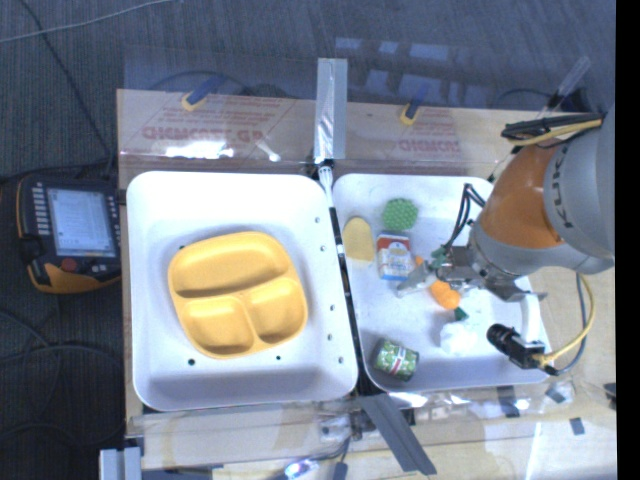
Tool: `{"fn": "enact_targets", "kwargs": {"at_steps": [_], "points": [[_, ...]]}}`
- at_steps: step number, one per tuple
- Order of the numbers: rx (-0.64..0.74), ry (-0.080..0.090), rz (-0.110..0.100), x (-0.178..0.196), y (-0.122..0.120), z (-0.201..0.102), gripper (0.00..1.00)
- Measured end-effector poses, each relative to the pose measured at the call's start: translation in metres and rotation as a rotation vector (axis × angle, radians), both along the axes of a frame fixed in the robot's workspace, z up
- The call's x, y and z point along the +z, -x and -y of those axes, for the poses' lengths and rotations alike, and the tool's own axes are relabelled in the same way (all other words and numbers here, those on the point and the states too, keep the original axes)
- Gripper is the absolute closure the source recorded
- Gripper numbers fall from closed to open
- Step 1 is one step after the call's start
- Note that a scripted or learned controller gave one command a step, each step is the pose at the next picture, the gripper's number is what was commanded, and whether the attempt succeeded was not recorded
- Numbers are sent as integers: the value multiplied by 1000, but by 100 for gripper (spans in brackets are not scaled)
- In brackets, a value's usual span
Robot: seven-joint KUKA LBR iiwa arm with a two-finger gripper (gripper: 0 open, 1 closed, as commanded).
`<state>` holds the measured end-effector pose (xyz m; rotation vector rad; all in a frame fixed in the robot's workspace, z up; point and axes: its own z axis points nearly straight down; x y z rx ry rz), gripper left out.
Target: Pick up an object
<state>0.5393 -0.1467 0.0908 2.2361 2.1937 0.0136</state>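
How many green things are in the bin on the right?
2. A round, bumpy green ball-like object lies near the far wall of the right white bin. A green patterned can lies on its side near the front wall. The arm may hide others.

a dark grey carpet (250,18) with a fine ribbed weave is seen across the top and left of the view. thin black cables (75,78) are laid over it in loose curves. a handheld control pad (68,233) with a pale screen and an orange-trimmed casing is set on the floor at the left, just beside the worktop (230,128). the worktop is covered by brown cardboard with faded red print, under a clear sheet on which glare is caught. yellow clips (200,95) are fixed along its far edge. the lighting is even and soft.
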Motion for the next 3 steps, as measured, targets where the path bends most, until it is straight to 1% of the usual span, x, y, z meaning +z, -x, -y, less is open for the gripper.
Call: {"fn": "enact_targets", "kwargs": {"at_steps": [1, 2, 3], "points": [[0, -1, 2, 10, -1, 0, 100], [-28, 1, 1, 0, -32, 64, 100], [98, 2, -13, 113, -52, 21, 100]]}}
